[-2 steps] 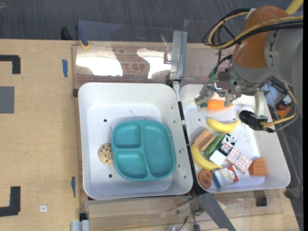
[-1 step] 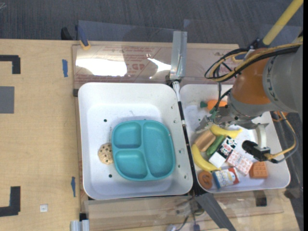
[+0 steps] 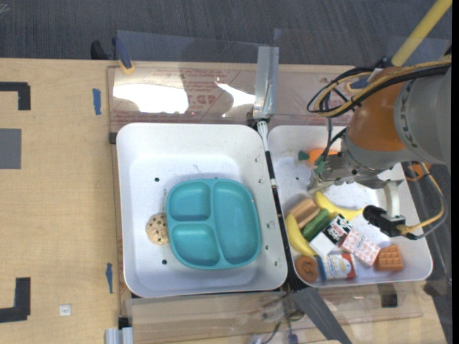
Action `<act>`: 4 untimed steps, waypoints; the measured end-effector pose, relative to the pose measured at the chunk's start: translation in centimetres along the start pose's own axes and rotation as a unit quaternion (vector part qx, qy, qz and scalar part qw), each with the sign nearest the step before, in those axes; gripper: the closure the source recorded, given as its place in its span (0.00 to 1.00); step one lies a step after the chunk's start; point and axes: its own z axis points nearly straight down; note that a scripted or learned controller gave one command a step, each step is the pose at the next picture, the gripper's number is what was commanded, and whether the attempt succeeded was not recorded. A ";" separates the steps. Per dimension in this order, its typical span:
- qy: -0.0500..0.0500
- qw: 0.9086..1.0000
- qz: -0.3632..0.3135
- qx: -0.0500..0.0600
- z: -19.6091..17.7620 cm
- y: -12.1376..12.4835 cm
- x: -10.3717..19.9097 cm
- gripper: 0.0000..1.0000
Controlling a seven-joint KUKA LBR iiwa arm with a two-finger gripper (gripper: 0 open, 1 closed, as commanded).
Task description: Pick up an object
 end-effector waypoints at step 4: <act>0.001 1.000 -0.021 0.000 -9.0 1.1 1.8 1.00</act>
